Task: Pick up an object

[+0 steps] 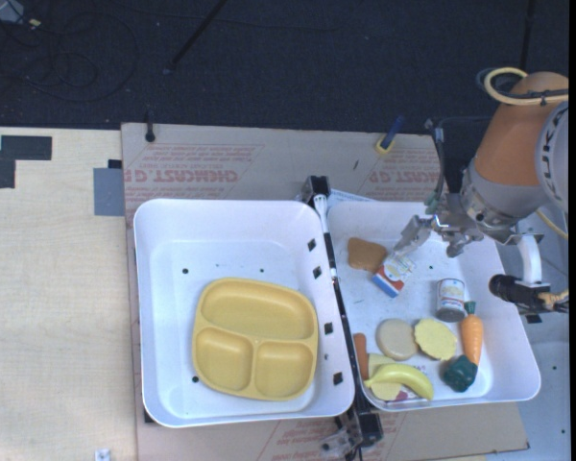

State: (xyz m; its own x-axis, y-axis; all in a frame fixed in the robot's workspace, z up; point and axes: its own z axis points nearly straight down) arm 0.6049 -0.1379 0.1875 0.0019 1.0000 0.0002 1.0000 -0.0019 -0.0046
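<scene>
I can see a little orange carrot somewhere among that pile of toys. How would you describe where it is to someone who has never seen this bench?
Start at the right-hand white bin, the one crowded with toy food. Look to its near right corner, where the carrot stands on end, below the small can and right of the yellow slice. It is the only bright orange piece there, tapering to a dark green lump at its foot.

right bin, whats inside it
In the right bin: brown bread slice, small carton, can, two round slices, carrot, banana. The banana covers something yellow beneath it.
</scene>
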